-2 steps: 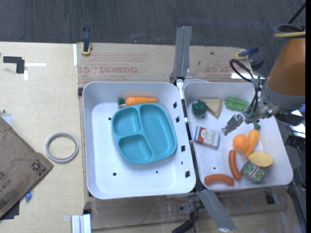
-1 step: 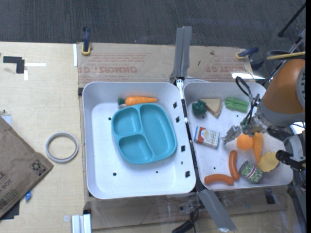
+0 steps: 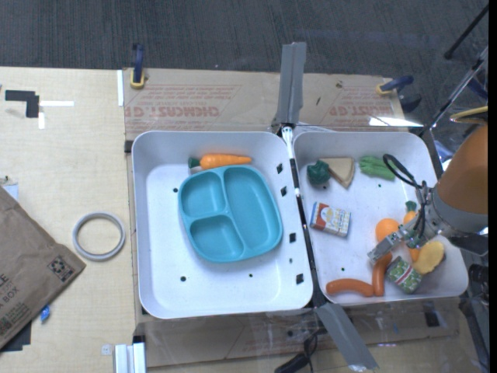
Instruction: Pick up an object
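Observation:
My gripper (image 3: 394, 244) hangs low over the right bin (image 3: 353, 142), near its right wall. It sits directly beside an orange fruit (image 3: 385, 228) and just above the upper end of a short red sausage (image 3: 378, 277). A green can (image 3: 404, 275) and a yellow lemon (image 3: 430, 256) lie just right of it. A longer sausage (image 3: 350, 287) rests along the bin's front edge. Nothing is visibly held.
The right bin also holds a small red and white carton (image 3: 330, 219), broccoli (image 3: 318, 172), a bread slice (image 3: 341, 170) and a green leafy piece (image 3: 377, 166). The left bin (image 3: 155, 231) holds a blue divided plate (image 3: 231, 212) and a carrot (image 3: 226, 160). A tape roll (image 3: 99, 234) lies on the bench at left.

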{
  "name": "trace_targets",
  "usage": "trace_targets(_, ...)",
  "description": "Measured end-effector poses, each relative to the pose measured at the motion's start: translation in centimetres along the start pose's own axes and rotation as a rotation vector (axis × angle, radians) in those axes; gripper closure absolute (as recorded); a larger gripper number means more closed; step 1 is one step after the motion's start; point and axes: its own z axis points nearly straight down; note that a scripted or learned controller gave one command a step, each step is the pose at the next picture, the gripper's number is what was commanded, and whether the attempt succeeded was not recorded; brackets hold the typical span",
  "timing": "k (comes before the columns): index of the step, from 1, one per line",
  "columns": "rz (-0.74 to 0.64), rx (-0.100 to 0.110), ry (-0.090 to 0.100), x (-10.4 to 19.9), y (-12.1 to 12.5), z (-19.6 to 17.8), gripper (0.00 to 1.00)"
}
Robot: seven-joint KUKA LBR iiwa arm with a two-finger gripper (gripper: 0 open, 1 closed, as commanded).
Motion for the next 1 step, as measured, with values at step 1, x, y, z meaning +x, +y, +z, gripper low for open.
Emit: trace_targets(1,0.003,-0.001,0.0,-0.05,0.04,-0.82,1.0)
